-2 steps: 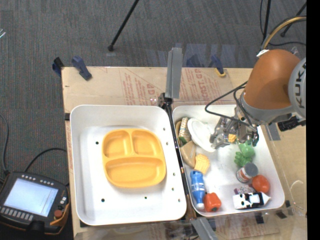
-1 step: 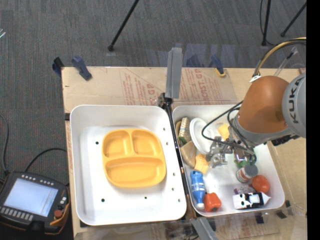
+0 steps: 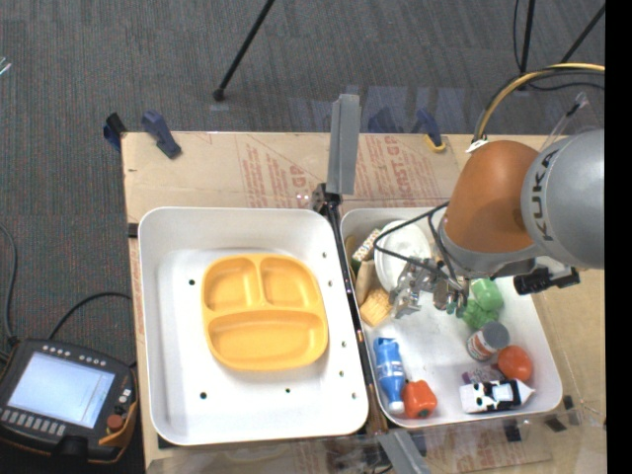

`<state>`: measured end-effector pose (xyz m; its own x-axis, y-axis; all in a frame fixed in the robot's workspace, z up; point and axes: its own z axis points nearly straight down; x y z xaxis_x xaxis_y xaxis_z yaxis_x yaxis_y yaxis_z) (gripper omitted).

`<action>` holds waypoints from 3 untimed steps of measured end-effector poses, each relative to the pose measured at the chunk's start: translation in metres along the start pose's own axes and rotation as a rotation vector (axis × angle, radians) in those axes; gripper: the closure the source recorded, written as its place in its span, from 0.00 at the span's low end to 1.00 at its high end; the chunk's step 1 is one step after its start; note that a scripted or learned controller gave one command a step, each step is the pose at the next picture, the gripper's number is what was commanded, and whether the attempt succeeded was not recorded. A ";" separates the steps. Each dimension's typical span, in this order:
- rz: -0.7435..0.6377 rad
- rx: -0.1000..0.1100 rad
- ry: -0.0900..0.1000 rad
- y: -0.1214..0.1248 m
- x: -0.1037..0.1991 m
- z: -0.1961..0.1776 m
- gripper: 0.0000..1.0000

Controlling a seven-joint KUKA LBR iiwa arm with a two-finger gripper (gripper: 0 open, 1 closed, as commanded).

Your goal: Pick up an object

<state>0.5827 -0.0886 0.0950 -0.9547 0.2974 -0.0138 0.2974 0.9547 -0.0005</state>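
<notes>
End effector (image 3: 427,294) above bin (image 3: 548,358), green toy (image 3: 484,302) beside

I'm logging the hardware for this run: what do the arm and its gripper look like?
The arm is a rounded grey shell with dark KUKA lettering, above a broad orange band near the wrist. The gripper is a small metallic assembly with thin dark cables running to it. A yellow-and-black cable arches behind the arm.

From my screen, the divided plate (image 3: 265,311) sat in the left bin (image 3: 163,403) by itself. The right bin (image 3: 549,363) was crowded: bottle (image 3: 390,370) along its left side, a small can (image 3: 487,342) and ball (image 3: 515,362) to the right, the gripper (image 3: 427,293) hanging above the middle, a bowl (image 3: 403,248) behind it.
</notes>
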 end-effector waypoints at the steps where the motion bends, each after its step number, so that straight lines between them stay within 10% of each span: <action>1: -0.002 -0.001 0.017 0.001 0.006 0.010 0.00; 2: -0.245 -0.004 0.020 -0.068 0.009 0.011 0.00; 3: -0.305 -0.003 0.006 -0.102 -0.079 -0.046 0.00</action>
<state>0.6278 -0.2089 0.1419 -1.0000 -0.0026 -0.0073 -0.0026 1.0000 -0.0012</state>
